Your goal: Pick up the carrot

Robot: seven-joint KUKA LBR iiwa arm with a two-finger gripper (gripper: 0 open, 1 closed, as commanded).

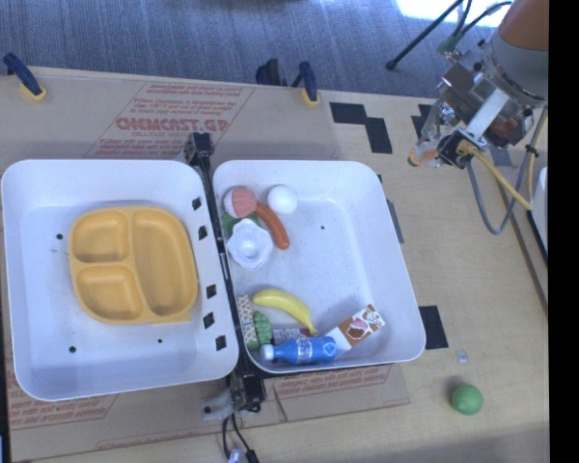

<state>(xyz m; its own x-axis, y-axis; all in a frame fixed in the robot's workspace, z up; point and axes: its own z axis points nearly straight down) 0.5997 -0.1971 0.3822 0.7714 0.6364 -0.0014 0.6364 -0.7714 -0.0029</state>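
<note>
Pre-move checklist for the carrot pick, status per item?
1. Carrot located: ok, it lies in the right bin, near the far left corner.
2. Top of carrot exposed: ok, nothing lies over it.
3. Room around carrot: not ok, a white egg sits at its far end and a white cup crowds its left side.
4. Claw above carrot: not ok, it hangs outside the bin, past the far right corner.
5. Claw free of load: cannot tell, too small and cluttered.
6. Descent path over the carrot: ok, no arm or cable crosses above it.
</note>
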